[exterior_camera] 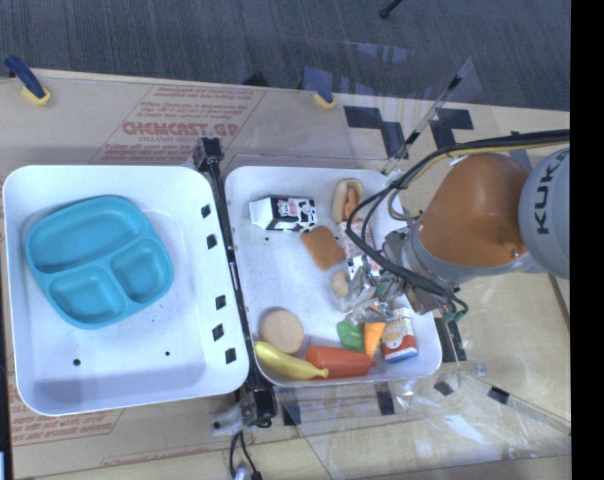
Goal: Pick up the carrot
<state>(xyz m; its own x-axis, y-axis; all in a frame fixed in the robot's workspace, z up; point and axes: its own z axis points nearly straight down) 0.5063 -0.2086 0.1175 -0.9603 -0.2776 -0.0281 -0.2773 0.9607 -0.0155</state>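
the carrot (374,337), a short orange piece with green at its left end, lies near the front right corner of the right bin (282,288). it is crowded: a red pepper (338,360) sits just in front of it, a small carton (399,340) touches or nearly touches its right side, and a banana (287,363) lies further left along the front wall. the gripper (374,286) hangs just behind the carrot, low over the bin, with cables looped around the wrist. whether the pincer is apart or together cannot be told, since it is lost in clutter and glare.

the grasp is judged not yet made. several failures can be expected from here. the carton or the pepper could be caught instead of the carrot, because all three are packed close together. the carrot could be pushed against the front wall and wedged there if the descent lands off centre. a slip is also likely, as the piece is small and tapered. a milk box (283,211), a bread piece (324,248) and a hot dog (347,199) lie further back, well apart from the grasp area. a blue tray (97,258) rests in the left bin (112,378).
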